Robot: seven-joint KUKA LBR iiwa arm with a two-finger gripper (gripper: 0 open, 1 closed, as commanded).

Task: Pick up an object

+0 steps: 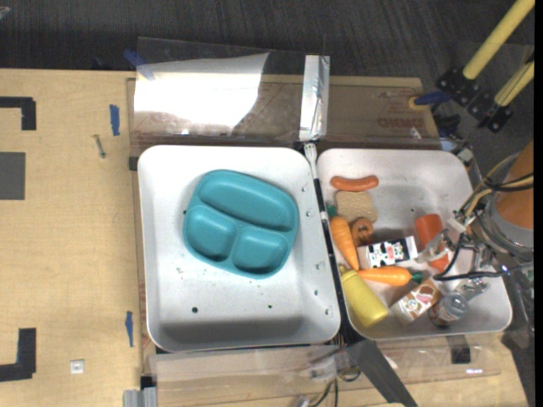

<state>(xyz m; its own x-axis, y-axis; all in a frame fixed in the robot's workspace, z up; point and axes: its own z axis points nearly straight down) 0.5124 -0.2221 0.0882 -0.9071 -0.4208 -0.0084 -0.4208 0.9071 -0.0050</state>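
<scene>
The right white bin [399, 164] holds several toy foods. A sausage [354, 182] lies at the back, with a brown bread slice [355, 204] just in front of it. An orange carrot [343, 240] lies along the left wall and a second carrot [386, 275] lies crosswise beside a white printed box [389, 252]. A yellow bottle [363, 301] sits at the front left. A red-orange piece [428, 227], a small brown-and-white packet [417, 301] and a silvery can [450, 308] lie at the right. My gripper [451, 257] hangs low over that right side, close to the red-orange piece.
The left white bin [161, 244] holds a teal divided plate [241, 222]. A small brown cookie-like piece [363, 230] lies between carrot and box. Clear plastic panels [204, 91] stand behind the bins. Yellow bars [501, 32] cross the top right corner.
</scene>
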